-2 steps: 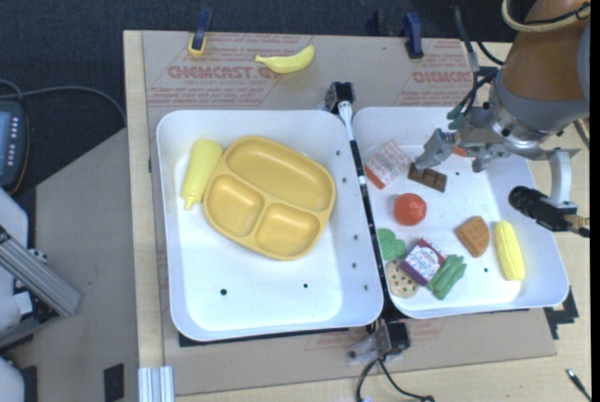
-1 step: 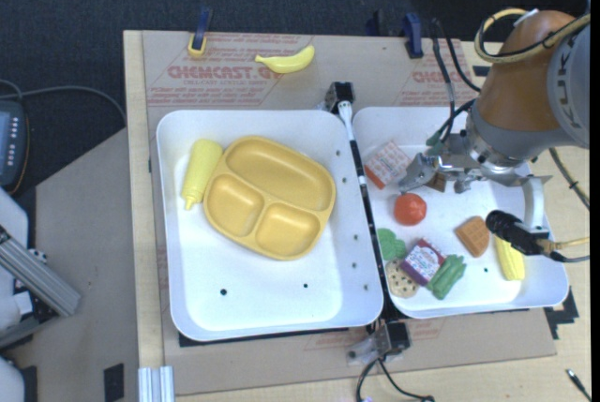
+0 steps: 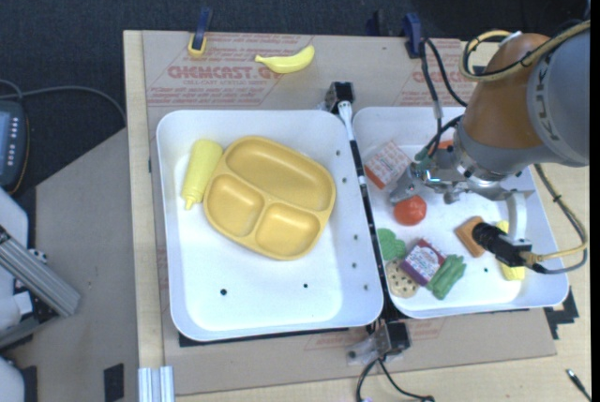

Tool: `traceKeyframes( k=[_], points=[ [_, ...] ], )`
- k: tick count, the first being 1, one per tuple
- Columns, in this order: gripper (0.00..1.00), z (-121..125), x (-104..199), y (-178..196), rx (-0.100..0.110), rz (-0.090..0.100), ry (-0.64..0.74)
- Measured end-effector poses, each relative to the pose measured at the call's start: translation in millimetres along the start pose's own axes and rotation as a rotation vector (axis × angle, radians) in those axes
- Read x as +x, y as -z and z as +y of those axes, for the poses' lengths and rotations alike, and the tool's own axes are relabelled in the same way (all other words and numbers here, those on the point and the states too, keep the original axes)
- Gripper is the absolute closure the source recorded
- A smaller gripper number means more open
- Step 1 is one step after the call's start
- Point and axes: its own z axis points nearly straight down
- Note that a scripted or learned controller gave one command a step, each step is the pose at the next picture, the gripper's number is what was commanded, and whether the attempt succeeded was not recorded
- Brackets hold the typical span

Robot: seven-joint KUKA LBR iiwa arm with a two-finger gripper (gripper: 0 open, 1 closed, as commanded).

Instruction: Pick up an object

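A yellow divided tray (image 3: 269, 196) and yellow bottle (image 3: 198, 171) lie in a white bin (image 3: 262, 306); the tomato (image 3: 410, 210) is red.

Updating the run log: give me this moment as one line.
arm: above right bin | gripper: by tomato | grasp: unconfirmed | left bin: yellow tray, yellow bottle

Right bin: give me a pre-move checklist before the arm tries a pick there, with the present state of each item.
1. Objects available in the right bin: ok. A tomato, a purple packet, a green vegetable and a cookie lie there.
2. Gripper positioned over the bin: ok, it is near the tomato and a red-and-white packet.
3. Finger opening: cannot tell, the wrist hides it.
4. Object already held: cannot tell, nothing is seen between the fingers.
5. Target isolated: not ok for the purple packet, green vegetable and cookie, which crowd together; the tomato sits more apart.
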Motion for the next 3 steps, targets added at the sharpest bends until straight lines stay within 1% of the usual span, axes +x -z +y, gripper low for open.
traceKeyframes(
  k=[1, 2, 3],
  points=[
    [0.0, 0, 1, -33, -0.001, 0.0, 0.0],
    [1.0, 0, 0, -21, -0.006, -0.001, -0.001],
    [1.0, 0, 0, 22, -0.011, -0.003, 0.001]
  ],
)
